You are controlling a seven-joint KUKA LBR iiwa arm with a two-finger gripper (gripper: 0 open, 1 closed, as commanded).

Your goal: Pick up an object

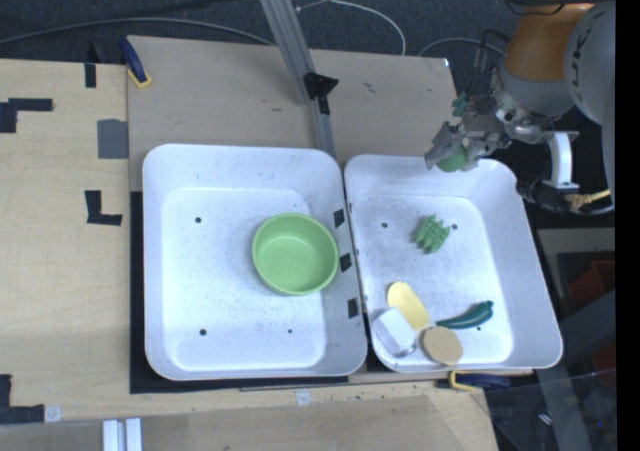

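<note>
I read left bin (180, 179) white with dark speckles | right bin (500, 239) white, same speckling | bowl (294, 254) light green | knobbly toy (432, 233) mid green | curved piece (466, 316) dark teal | oval piece (406, 301) pale yellow | round disc (441, 345) tan | arm (560, 29) grey, orange band | bench (60, 239) pale wood.

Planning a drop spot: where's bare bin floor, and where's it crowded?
Free: left bin floor all around the green bowl; right bin between the green toy and teal piece. Crowded: right bin's near-left corner, with the yellow piece and tan disc.
</note>
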